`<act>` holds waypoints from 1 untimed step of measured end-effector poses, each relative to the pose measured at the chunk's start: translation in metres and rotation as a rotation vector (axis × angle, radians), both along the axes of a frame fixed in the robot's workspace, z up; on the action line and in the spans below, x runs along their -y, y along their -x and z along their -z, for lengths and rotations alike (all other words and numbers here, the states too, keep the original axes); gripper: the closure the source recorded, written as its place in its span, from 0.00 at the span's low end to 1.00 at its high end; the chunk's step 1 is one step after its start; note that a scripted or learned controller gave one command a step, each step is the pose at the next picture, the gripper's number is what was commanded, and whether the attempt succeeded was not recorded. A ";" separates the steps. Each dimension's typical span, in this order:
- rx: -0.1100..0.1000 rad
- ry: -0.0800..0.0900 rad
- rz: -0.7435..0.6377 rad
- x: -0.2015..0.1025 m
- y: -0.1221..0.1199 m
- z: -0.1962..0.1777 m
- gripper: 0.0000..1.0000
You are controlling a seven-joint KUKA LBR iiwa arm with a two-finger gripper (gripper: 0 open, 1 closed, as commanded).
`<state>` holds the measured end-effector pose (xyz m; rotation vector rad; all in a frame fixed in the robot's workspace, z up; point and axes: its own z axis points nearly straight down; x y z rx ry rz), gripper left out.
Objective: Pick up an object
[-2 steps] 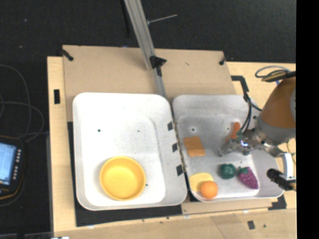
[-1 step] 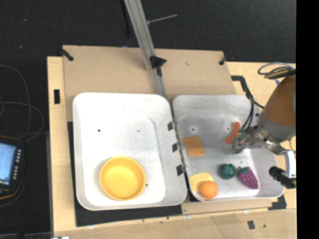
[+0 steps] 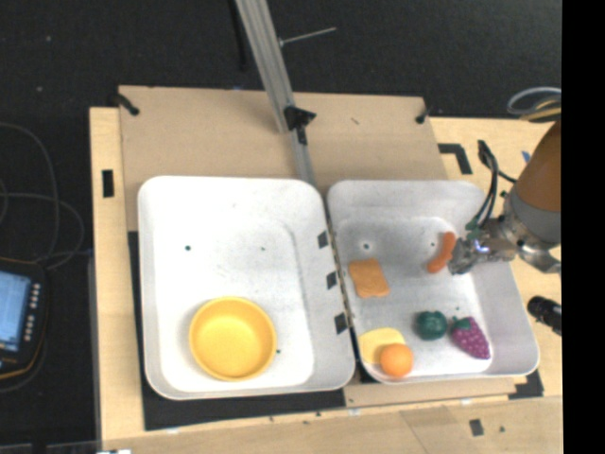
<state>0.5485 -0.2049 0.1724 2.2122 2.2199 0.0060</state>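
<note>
Standing nearly upright, top tilted slightly right: orange carrot (image 3: 440, 253) beside hand (image 3: 461, 256), grip state unclear.

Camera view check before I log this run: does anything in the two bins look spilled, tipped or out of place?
Nothing stands out. The yellow bowl sits upright in the left bin. In the right bin the toast piece, orange, green item and purple grapes lie apart on the floor. The gripper is beside an orange sausage-like item.
</note>
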 end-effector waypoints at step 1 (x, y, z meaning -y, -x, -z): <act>-0.001 0.001 0.001 0.009 -0.003 -0.047 1.00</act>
